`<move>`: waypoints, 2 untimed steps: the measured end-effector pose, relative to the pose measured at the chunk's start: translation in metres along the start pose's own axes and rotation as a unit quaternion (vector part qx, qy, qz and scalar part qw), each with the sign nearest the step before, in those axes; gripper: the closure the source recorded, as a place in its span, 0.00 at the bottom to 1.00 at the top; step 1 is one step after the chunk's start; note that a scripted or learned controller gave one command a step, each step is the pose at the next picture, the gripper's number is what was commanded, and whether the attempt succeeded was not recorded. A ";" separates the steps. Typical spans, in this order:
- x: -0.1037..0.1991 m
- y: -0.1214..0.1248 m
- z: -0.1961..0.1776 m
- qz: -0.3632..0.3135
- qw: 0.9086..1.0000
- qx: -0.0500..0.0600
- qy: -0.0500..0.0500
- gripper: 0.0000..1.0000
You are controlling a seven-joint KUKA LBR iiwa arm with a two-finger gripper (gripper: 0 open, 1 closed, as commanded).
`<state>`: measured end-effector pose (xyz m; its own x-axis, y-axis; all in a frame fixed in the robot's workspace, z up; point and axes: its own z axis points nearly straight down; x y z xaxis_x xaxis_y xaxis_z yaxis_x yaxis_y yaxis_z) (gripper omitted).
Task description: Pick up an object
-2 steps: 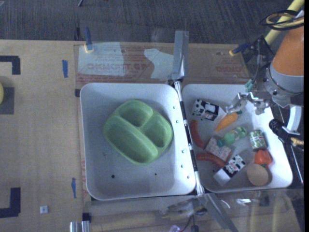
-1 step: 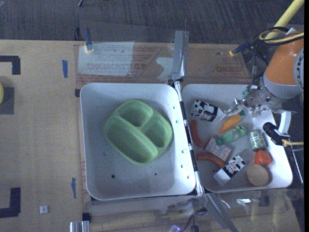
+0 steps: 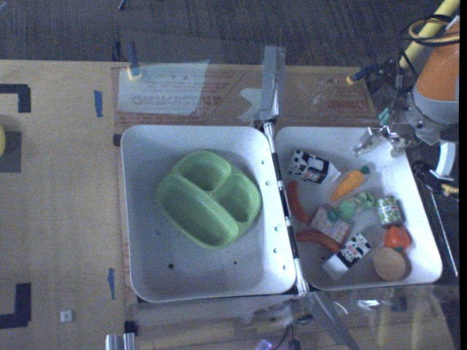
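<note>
Gripper (image 3: 381, 138) is shown over the upper right corner of the right bin (image 3: 430, 268); whether it is wide or narrow cannot be told. From left to right are seen the left bin (image 3: 139, 268) with a green divided plate (image 3: 209, 197), then, in the right bin, a spotted carton (image 3: 310, 166), the carrot (image 3: 349, 184) and a small can (image 3: 390, 211). The carrot, lying near the gripper, below and to its left in the view, is judged the likeliest pick; a descent centred on its thick middle, closing across its width, is advised.
</note>
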<state>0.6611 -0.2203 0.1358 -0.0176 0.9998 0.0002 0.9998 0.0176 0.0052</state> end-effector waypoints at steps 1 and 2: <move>0.011 -0.042 0.048 0.002 1.000 0.000 0.007 0.00; 0.008 -0.041 0.037 0.001 1.000 -0.002 0.002 1.00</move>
<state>0.6204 -0.2128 0.0990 -0.0147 0.9999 0.0040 0.9998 0.0147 0.0099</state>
